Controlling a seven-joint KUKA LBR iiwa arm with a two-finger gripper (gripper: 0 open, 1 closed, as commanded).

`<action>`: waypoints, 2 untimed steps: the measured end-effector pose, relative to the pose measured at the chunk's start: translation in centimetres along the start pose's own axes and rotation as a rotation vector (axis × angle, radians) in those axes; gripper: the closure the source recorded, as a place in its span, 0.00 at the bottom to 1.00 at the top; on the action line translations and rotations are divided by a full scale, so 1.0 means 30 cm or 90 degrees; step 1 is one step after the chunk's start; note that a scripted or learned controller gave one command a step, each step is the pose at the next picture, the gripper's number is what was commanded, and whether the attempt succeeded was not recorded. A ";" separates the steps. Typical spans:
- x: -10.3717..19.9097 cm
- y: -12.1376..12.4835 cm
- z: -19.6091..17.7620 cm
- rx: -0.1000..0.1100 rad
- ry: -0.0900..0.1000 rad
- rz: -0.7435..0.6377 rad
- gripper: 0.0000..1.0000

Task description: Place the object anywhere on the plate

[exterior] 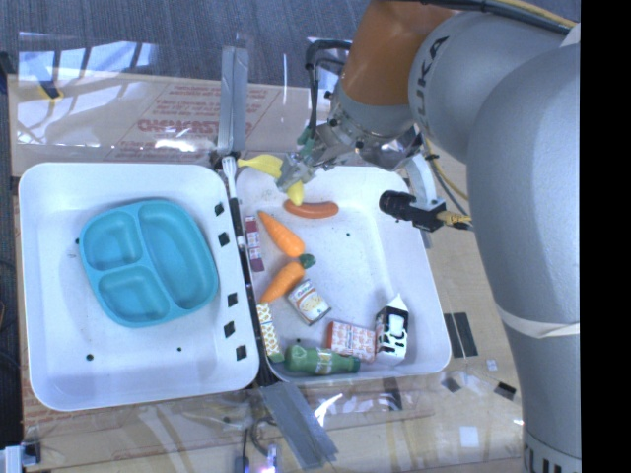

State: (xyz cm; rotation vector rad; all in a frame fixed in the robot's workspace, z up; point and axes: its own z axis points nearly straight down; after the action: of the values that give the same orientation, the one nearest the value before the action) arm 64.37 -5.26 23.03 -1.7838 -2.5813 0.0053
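Jaws closed on a yellow plastic banana, pinched at its right end by the two-finger metal gripper, at the far left corner of the right shallow white bin.

Location of task item: banana above the divide between the two bins, beyond and to the right of the blue three-compartment plastic plate, well apart from it. Plate lies flat in the left shallow white bin.

Contents of right bin, relative to the banana:
- orange-red toy sausage, just nearer
- two orange toy carrots with green tips, nearer again
- small labelled tin can
- red-and-white printed packet
- black-and-white milk carton
- green plastic bottle lying on its side, at the near edge
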 end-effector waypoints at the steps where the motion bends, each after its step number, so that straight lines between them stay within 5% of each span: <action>1: 0.270 -0.016 0.047 0.001 0.000 -0.016 1.00; 2: 0.268 -0.016 0.046 0.001 0.000 -0.015 0.00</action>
State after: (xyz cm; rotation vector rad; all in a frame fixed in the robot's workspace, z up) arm 61.07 2.10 21.64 -1.7524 -2.6023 0.0065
